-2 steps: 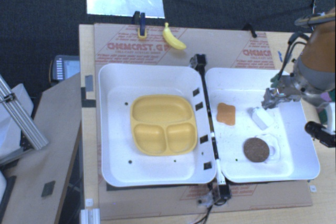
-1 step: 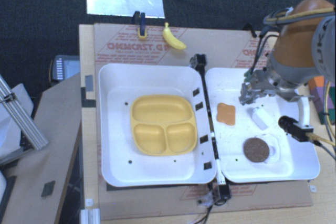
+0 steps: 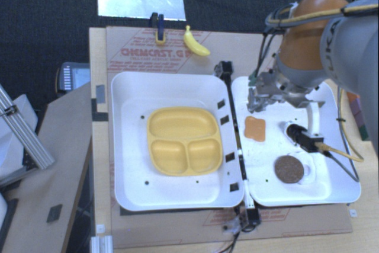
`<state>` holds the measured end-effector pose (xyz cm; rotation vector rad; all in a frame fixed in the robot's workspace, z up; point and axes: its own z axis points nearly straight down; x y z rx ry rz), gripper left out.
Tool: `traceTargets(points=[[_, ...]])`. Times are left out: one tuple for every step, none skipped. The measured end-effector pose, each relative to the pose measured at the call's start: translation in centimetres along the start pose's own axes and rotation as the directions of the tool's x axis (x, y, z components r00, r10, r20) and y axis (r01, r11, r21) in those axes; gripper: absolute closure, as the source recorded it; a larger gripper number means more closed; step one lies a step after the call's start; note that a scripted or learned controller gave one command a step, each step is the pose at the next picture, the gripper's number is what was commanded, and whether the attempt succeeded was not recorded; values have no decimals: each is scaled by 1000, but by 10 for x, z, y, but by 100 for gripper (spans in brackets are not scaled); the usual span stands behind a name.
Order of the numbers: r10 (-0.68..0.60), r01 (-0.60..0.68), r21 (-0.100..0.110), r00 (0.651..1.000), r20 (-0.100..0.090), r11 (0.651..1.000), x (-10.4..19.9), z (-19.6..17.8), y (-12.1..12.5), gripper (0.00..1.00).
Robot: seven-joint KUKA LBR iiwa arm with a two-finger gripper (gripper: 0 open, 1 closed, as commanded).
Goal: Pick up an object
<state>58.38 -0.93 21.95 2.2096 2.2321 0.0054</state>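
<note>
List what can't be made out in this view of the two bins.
1. Camera view: the back of the right bin is hidden under the arm.
2. Camera view: the red print on the cardboard is partly covered by the left bin.
3. Camera view: the brown disc and the orange piece are too small to tell what they are made of.

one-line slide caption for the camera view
Gripper over the right bin near an orange piece and brown disc; yellow tray in left bin.
</note>
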Motion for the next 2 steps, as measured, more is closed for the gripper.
traceTargets(points=[[0,0,1,1000,0,1000,55,7,7,100],[0,0,1,1000,-1,1000,111,10,18,100]])
